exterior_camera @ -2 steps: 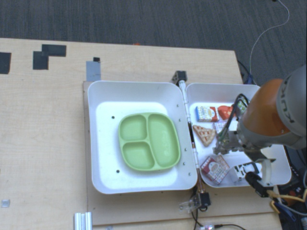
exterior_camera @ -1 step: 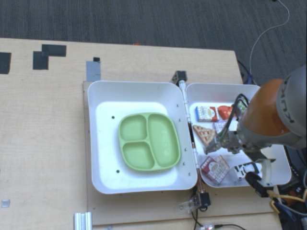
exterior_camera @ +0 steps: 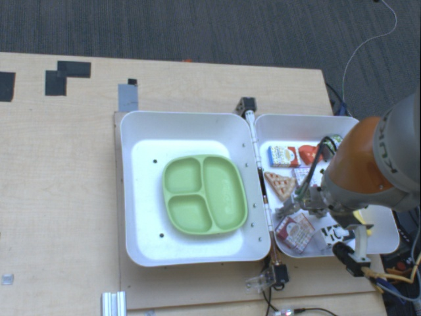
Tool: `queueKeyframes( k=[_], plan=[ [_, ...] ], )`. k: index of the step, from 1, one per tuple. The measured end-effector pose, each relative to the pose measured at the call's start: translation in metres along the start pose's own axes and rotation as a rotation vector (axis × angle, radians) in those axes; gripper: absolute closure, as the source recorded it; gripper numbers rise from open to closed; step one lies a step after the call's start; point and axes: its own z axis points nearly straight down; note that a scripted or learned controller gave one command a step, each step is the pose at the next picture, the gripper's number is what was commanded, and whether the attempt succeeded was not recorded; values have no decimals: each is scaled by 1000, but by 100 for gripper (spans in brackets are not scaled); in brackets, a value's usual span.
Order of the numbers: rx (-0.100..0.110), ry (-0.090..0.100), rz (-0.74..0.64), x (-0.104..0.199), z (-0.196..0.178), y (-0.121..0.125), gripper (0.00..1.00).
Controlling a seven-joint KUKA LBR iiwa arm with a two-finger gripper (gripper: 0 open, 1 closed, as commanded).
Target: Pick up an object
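Note:
The right bin (exterior_camera: 304, 120) holds several small items. A white and blue carton (exterior_camera: 282, 155) lies at its far left, with a red item (exterior_camera: 307, 154) beside it. A pizza slice toy (exterior_camera: 281, 185) rests below them, and a clear packet with red contents (exterior_camera: 296, 233) sits at the near left. My gripper (exterior_camera: 291, 209) hangs low over the bin's left half, between the pizza slice and the packet. The grey arm with its orange band (exterior_camera: 355, 166) covers the bin's middle and right.
The left bin (exterior_camera: 135, 176) carries a green three-part plate (exterior_camera: 204, 194). A green-rimmed item (exterior_camera: 333, 139) peeks out behind the arm at the right bin's far side. A black and white item (exterior_camera: 337, 233) lies near the front. A metal clamp (exterior_camera: 247, 106) stands between the bins.

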Motion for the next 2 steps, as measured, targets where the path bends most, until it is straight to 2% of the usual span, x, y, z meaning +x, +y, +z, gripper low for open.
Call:
queueKeyframes(
  k=[1, 2],
  plan=[
    [-7, -1, -2, 0, -11, 3, 100],
    [-6, 0, -1, 0, -11, 2, 0]
  ],
)
